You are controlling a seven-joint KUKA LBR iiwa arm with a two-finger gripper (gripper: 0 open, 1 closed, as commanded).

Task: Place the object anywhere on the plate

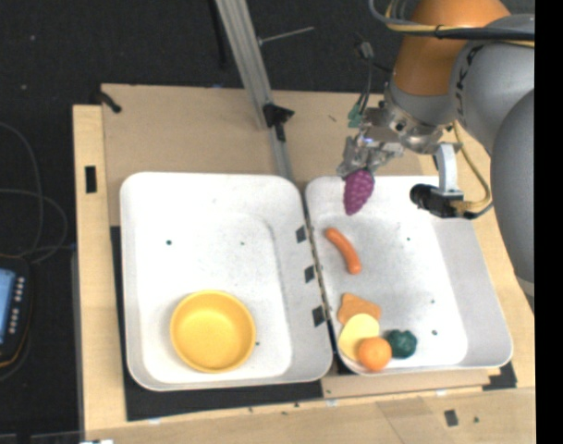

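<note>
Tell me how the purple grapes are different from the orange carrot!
The purple grapes hang from the gripper near the right bin's far edge; the orange carrot lies flat on that bin's floor. The grapes look bumpy and roundish; the carrot is smooth and long. Both are toy foods.

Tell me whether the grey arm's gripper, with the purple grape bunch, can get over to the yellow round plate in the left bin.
Probably yes. The gripper holds the purple grape bunch above the right bin's far corner, and nothing stands between it and the yellow round plate.

Glossy yellow plastic plate, matt speckled white bins, bumpy purple plastic grapes, wood-look bench.
</note>
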